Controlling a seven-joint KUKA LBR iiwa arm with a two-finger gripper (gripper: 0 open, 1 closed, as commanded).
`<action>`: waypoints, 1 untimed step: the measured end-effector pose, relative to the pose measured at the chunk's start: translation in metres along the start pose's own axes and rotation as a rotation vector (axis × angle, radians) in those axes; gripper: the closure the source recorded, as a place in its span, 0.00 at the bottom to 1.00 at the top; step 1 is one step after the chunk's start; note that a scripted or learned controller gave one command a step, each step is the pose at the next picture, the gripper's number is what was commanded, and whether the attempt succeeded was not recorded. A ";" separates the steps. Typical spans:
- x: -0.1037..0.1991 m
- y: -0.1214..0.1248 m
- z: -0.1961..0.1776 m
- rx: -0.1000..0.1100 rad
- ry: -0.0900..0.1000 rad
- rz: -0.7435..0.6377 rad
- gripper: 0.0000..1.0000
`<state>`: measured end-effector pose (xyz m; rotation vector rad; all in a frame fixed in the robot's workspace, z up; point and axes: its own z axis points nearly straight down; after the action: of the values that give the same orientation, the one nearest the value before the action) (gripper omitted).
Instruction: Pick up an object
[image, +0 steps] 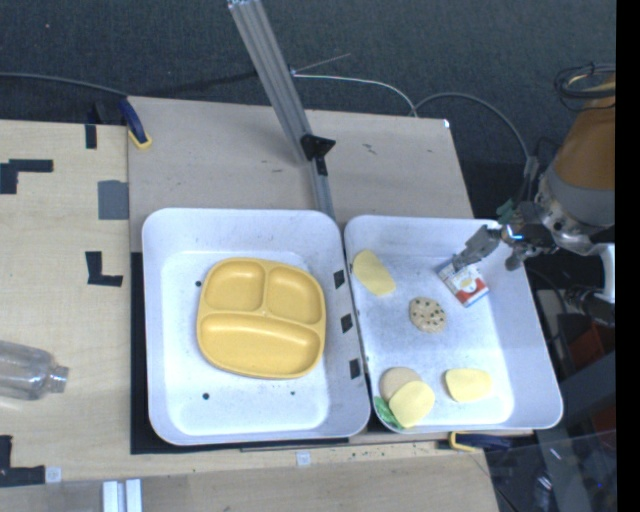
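In the camera view, the approach step is judged to be in hand: the end effector (462, 262) is seen low over the upper right part of the right bin (527, 330), directly above a small red and white packet (470, 289) that lies near that bin's far right wall. Whether the fingers are parted or closed cannot be told, and nothing can be seen held between them. The packet is taken as the likely target; a cookie (428, 315) lies near it toward the bin's middle, a yellow piece (373, 272) is near the bin's upper left corner, and a second yellow piece (468, 384), a third (412, 402) and a tan round piece (398, 381) are grouped along the near edge. The next move is judged to call for a short descent with the fingers set astride the packet, then a closing and a lift. Open floor is left around the packet on its left and near sides, but the right wall is close, so little room is offered there. The left bin (160, 330) is occupied by a yellow divided plate (262, 317), well apart from the work.
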<state>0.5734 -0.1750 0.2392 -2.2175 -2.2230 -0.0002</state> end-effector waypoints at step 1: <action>0.001 0.000 -0.010 0.000 0.001 -0.002 1.00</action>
<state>0.5739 -0.1738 0.2490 -2.2144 -2.2252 -0.0021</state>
